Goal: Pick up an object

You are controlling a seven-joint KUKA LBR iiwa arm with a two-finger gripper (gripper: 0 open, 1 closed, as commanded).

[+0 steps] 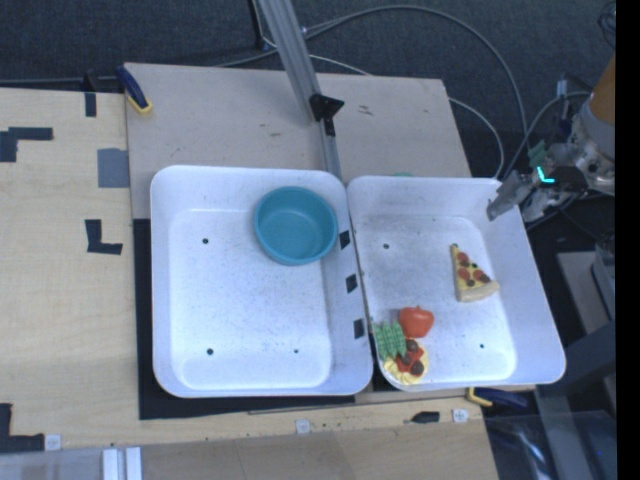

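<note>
Blue bowl in left bin; pizza slice, tomato in right bin; gripper at its rim.

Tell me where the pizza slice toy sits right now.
The pizza slice toy lies in the right bin, toward its right side, up and right of the red tomato toy.

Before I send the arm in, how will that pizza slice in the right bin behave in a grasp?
The pizza slice looks like a rigid toy, so probably stiff and light. It lies flat on the right bin floor, so it may slide rather than roll, and its low profile could make gripping awkward.
</note>
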